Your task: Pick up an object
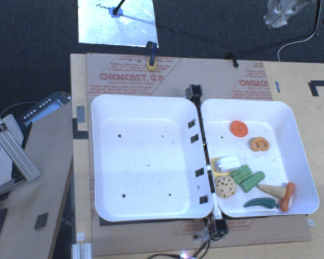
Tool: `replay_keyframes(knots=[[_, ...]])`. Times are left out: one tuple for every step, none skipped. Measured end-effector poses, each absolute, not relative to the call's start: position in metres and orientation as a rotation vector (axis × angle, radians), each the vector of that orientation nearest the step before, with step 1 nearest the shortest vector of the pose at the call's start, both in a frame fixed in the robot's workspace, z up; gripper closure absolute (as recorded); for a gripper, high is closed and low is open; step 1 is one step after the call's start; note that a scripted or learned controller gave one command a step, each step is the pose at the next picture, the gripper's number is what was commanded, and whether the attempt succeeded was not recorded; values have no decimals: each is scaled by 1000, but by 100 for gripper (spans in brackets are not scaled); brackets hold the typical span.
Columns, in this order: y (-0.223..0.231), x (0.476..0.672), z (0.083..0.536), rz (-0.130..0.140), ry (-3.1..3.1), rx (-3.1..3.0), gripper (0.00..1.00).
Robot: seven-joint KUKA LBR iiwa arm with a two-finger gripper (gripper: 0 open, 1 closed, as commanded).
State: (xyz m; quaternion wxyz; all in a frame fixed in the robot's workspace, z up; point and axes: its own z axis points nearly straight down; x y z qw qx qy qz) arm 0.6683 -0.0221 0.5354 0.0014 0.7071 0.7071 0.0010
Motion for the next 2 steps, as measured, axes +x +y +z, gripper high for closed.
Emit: replay_keyframes(knots=[[-44,668,535,3,2218,2220,100],[-64,668,535,3,2219,2219,100]])
